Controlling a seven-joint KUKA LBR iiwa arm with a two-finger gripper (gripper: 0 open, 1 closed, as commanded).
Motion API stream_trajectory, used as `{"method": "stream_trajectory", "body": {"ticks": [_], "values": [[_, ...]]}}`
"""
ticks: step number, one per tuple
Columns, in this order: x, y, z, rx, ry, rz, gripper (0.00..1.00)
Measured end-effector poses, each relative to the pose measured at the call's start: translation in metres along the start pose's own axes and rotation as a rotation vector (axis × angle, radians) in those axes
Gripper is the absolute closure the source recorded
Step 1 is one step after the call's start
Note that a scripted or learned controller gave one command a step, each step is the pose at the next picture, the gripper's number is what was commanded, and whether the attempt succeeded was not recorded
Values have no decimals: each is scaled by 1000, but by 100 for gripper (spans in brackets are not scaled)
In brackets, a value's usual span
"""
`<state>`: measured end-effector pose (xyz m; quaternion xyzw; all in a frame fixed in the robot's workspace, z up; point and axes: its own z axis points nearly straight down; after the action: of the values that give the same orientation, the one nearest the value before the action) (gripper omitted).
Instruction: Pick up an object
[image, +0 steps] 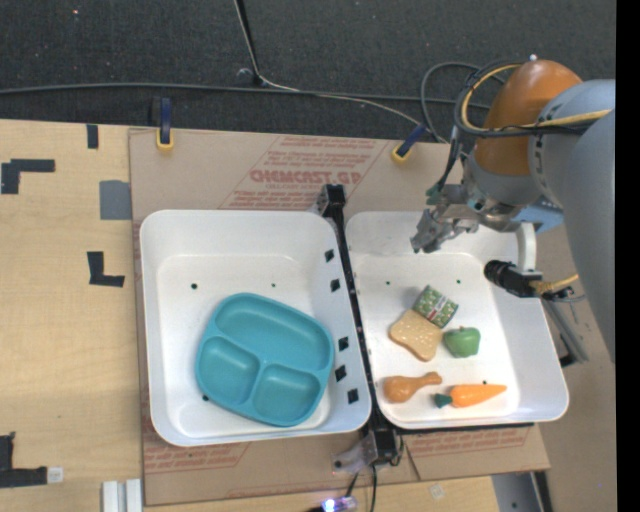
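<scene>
The right bin (520, 405) holds several toy foods: a green-and-white carton (436, 305), a tan bread slice (415, 335), a green pepper (462, 342), a brown drumstick (409, 386) and an orange carrot (471, 395). My gripper (432, 236) hangs over the far left part of that bin, above and apart from the foods. Nothing shows between its fingers.
The left bin (160, 250) holds a teal divided tray (263, 358). A black divider (343, 290) runs between the two bins. The arm's orange band (520, 105) and grey body fill the upper right. Clamps sit at the board's far edge.
</scene>
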<state>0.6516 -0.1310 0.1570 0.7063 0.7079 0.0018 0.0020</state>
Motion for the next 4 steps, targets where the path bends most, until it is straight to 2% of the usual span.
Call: {"method": "stream_trajectory", "body": {"ticks": [1, 2, 3, 4], "values": [[-6, 8, -49, 1, -1, 0, 100], [-6, 8, -66, 5, 0, 1, 100], [39, -20, -55, 9, 1, -1, 100], [85, -51, -67, 8, 2, -2, 100]]}}
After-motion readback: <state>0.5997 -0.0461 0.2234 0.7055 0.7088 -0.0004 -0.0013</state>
